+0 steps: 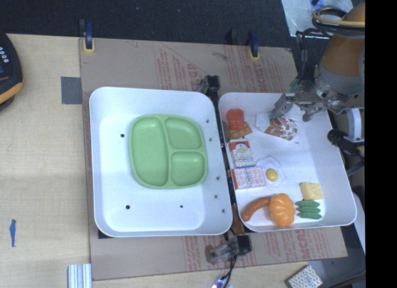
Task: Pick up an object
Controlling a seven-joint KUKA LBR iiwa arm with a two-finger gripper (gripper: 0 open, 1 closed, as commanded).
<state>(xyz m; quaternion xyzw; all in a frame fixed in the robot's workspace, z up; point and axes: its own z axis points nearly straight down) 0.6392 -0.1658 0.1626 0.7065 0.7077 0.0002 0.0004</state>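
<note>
The arm reaches in from the right, and its gripper hangs over the far end of the right bin. Whether it is wide or narrow cannot be told. Just below it lies a packet, not visibly held. Along that bin's left side sit a tomato, a carton and a pink box; an egg lies beside them. Nearer are a sausage, a pumpkin, a pea pod and cheese. The left bin holds a green plate.
</note>
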